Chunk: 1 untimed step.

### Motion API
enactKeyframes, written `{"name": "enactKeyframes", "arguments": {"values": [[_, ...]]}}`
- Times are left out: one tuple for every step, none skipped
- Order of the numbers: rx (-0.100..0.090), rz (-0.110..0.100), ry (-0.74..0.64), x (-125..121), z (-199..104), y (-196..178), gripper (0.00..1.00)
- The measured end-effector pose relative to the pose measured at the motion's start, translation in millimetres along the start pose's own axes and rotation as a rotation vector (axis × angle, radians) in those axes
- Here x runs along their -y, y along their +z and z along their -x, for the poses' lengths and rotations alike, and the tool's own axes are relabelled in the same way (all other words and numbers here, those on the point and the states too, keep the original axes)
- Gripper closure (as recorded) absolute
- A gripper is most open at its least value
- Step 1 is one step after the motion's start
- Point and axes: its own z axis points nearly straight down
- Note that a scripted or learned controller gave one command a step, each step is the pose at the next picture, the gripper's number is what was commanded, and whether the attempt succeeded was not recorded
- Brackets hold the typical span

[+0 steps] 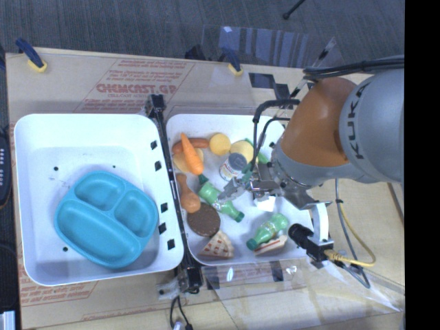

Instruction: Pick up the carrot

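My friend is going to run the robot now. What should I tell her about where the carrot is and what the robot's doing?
End effector: low over the middle of the right bin, among the toy food; nothing visibly between its fingers, and open or shut cannot be told.
Carrot: lying in the right bin's upper left corner, near the divider, tip pointing toward the bin's middle, apart from the end effector.
Left bin: holds a blue divided plate.
Done: nothing yet.
Left: move to the carrot, grip it, lift it.

Grey arm (375,126) — orange band, dark "KUKA" lettering — with black and yellow cables trailing.
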Motion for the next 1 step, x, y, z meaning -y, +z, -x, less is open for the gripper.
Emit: {"name": "enactKeyframes", "arguments": {"values": [[0.016,0.009,0.057,-51.2,-5.7,114.3,0.00]]}}
